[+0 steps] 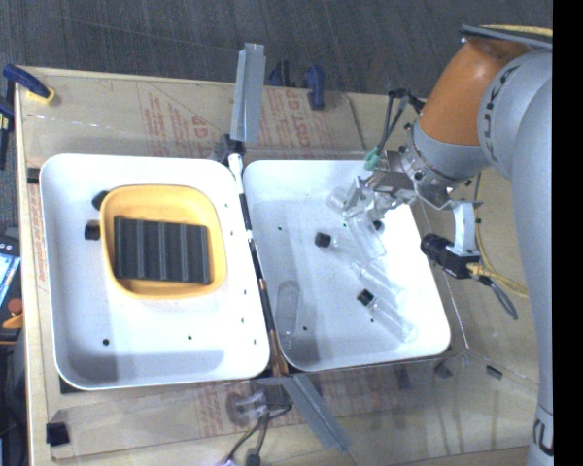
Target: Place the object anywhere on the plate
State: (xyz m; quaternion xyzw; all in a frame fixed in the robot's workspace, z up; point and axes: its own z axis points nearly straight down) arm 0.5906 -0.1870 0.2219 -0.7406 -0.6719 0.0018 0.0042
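A yellow plate point(165, 202) lies in the left bin point(68, 338). On it rests a dark rectangular object with raised ribs point(162, 250), covering most of the plate's middle. My gripper point(367, 205) hangs over the back of the right bin point(311, 338), far to the right of the plate and apart from the ribbed object. Its clear, glassy parts blur into the white bin floor. Below the gripper lie two small black pieces point(323, 240) point(365, 299) and a clear plastic piece point(394, 314).
A small black bit point(92, 229) sits on the left bin's floor by the plate's left rim. A metal divider point(248, 81) stands behind the seam between the bins. Blue clamps point(27, 81) hold the bench's back edge. A cable point(486, 275) runs beside the right bin.
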